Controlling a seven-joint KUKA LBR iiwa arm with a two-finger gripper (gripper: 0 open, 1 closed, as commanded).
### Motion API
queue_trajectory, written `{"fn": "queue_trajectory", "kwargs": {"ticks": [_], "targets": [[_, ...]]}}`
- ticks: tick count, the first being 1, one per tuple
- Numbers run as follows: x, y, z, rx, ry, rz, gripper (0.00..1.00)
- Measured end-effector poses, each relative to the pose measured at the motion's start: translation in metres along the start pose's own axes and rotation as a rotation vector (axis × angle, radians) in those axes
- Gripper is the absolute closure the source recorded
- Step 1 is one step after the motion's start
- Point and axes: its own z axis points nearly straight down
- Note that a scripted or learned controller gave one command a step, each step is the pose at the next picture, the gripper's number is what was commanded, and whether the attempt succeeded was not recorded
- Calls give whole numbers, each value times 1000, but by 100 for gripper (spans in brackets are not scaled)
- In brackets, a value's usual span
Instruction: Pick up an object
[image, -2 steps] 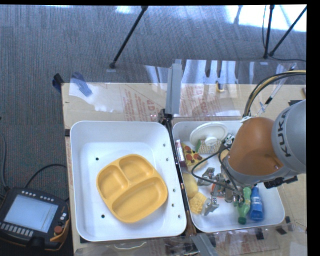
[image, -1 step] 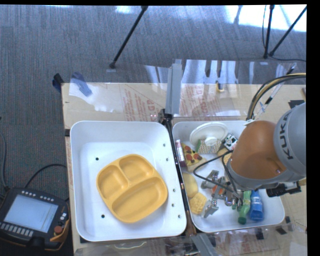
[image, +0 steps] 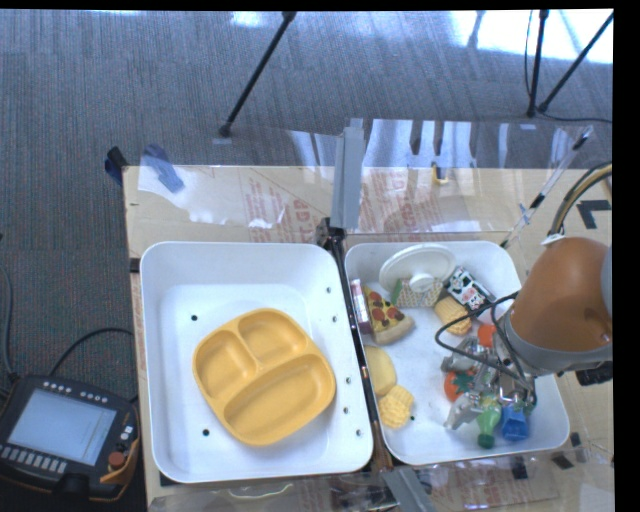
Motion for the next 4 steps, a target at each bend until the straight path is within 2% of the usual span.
{"fn": "queue_trajectory", "kwargs": {"ticks": [1,3,4], "targets": [[-1,68,1,-1,2,78,0],[-32,87,1,1,2,225,0],[-97,86,0,1,1,266,0]]}}
